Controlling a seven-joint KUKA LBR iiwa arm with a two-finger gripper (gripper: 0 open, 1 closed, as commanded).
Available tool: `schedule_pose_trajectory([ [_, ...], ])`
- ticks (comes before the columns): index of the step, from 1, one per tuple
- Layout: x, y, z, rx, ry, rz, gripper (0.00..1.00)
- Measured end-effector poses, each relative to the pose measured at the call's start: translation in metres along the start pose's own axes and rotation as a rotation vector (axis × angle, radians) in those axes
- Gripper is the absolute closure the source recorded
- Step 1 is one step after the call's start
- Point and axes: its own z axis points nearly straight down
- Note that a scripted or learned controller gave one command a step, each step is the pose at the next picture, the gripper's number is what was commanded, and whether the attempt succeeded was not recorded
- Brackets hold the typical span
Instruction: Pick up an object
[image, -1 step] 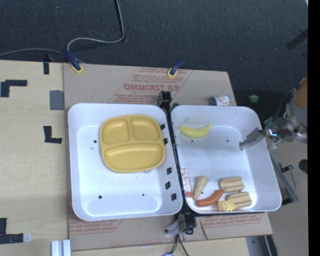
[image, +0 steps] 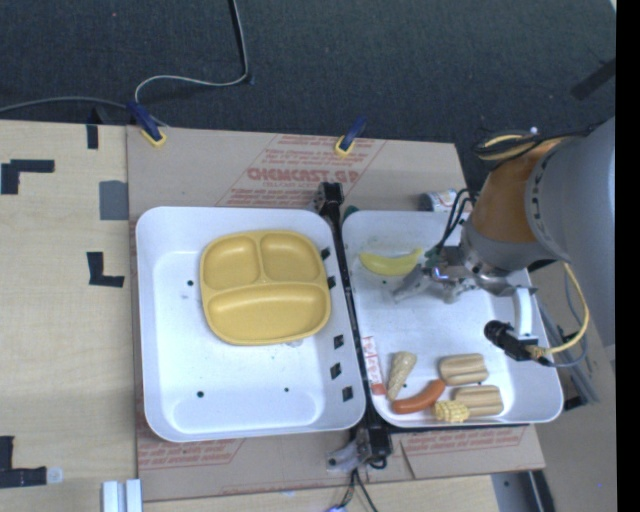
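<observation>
Over the right bin (image: 520, 345), the gripper (image: 420, 282) hangs low beside a yellow banana (image: 390, 262) lying near the bin's far left corner. From this slanted overhead camera, the step in hand looks like the approach to a grasp: the jaws seem spread apart, with nothing between them, though their small size makes this hard to confirm. The banana sits just left of the fingertips, perhaps touching one. Next, the jaws would need to straddle the banana, then close. Other toy foods, a carrot (image: 416, 397) among them, lie well apart at the near edge. A yellow divided plate (image: 266, 285) rests in the left bin (image: 165, 330).
</observation>
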Motion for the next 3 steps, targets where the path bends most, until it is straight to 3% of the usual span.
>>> schedule_pose_trajectory([
  [1, 0.047, 0.074, 0.004, 0.003, 0.0, 0.0, 0.0],
  [2, 0.046, 0.071, -0.003, 0.017, -0.002, -0.001, 1.0],
  [3, -0.073, 0.069, -0.009, 0.018, -0.002, 0.004, 1.0],
])
